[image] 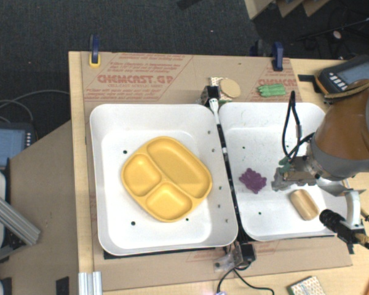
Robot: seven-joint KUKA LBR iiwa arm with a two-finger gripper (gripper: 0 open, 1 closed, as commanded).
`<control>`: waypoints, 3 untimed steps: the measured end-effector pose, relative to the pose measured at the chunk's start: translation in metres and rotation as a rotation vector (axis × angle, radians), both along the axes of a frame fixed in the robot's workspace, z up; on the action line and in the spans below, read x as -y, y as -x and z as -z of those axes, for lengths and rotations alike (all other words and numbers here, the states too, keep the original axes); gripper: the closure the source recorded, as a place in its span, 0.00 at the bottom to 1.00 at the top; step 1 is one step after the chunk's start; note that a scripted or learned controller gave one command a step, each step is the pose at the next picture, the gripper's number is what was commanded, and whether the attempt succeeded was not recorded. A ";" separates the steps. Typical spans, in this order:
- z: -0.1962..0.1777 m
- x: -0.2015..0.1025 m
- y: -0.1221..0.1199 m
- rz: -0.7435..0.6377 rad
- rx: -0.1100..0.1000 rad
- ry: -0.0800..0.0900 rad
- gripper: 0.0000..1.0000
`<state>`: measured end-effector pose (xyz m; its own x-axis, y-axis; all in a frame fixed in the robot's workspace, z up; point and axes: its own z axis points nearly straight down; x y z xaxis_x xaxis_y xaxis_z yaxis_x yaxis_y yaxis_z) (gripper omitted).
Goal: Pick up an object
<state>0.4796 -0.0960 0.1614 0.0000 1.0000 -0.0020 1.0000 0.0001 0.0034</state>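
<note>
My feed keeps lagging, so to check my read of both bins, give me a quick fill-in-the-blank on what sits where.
1. The yellow divided plate lies in the ____ bin.
2. The purple object lies in the ____ bin.
3. The claw hangs over the right bin, between the purple object and the ____ cylinder.

Missing words: left; right; tan

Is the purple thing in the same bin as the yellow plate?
No. The purple thing lies in the right bin, while the yellow plate sits in the left bin.
</note>
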 end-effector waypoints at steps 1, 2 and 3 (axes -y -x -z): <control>-0.025 -0.016 -0.006 -0.003 0.001 -0.001 1.00; -0.086 0.001 -0.032 0.000 0.006 0.001 1.00; 0.010 0.036 -0.011 0.005 -0.014 -0.002 1.00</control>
<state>0.4909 -0.1323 0.1512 0.0048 1.0000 0.0004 0.9999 -0.0048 -0.0104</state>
